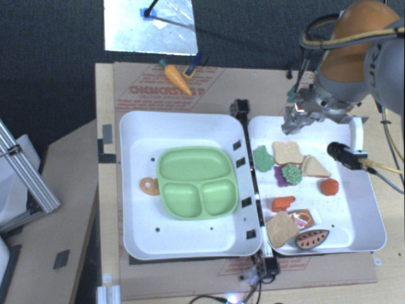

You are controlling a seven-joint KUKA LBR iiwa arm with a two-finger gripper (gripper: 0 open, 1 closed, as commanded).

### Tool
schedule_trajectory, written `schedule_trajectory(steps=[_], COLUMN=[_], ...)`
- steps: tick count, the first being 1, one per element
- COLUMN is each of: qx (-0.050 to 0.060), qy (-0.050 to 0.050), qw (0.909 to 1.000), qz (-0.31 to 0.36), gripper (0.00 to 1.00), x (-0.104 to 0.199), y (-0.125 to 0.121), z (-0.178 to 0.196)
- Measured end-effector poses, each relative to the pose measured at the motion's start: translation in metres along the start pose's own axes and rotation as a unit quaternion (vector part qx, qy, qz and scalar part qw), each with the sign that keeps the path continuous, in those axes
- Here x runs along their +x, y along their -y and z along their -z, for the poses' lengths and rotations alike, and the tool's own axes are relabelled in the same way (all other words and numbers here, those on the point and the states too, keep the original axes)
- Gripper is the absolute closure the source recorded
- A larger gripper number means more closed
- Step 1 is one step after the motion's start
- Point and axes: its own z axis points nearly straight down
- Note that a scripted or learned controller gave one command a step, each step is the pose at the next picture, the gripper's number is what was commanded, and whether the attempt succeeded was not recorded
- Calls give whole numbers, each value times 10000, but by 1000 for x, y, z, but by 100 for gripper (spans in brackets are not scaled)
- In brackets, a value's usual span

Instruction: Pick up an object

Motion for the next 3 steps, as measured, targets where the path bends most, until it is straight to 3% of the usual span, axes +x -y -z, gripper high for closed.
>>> schedule_trajectory(steps=[2, 3], qx=[21, 16], qy=[-4, 3], qw=[10000, 10000], qz=[2, -9], gripper=[100, 100], x=[84, 94], y=[68, 74], z=[3, 1])
